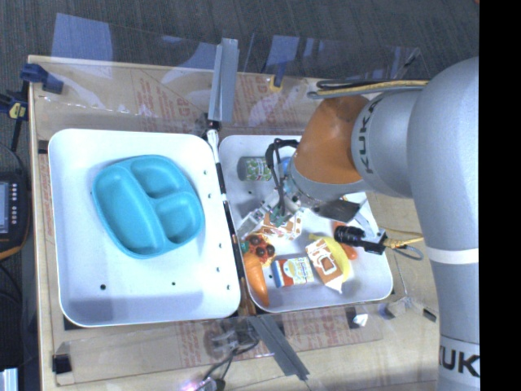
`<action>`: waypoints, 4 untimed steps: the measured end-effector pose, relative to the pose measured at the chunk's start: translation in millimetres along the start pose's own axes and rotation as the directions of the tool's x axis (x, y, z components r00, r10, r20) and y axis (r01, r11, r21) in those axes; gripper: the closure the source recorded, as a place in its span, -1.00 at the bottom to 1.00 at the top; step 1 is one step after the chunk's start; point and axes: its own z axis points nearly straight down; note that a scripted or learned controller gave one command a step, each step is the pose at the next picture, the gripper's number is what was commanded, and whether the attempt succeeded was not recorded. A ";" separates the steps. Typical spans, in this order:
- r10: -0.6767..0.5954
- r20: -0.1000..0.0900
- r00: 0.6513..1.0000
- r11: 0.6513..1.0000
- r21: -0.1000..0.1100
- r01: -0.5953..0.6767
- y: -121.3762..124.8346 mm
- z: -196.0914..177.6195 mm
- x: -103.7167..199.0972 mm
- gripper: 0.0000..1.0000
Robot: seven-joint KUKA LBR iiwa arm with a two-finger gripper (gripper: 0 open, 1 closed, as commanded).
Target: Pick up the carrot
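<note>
Resting on a wooden bench [122, 96] above dark carpet, two shallow white bins sit side by side. The left bin [73, 283] holds a blue divided plate [149, 204], well away from the gripper. The right bin [378, 279] is crowded: a small can [255, 169] behind the gripper, a juice carton [293, 270] and a yellow snack packet [328, 261] in front of it. The gripper [275, 217] is low among this clutter, under the arm's orange band [330, 141]; whether it is spread or closed cannot be told. The carrot [256, 277] lies just in front of the gripper, along the bin's left wall, not visibly between its fingers.
</note>
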 end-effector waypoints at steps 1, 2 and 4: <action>-0.006 -0.002 1.000 1.000 -0.001 0.006 1.7 -9.3 0.9 1.00; -0.006 -0.001 1.000 1.000 -0.001 0.006 1.8 -9.4 0.9 -1.00; 0.414 -0.004 0.910 0.910 -0.001 -0.414 39.7 -51.3 -61.2 -1.00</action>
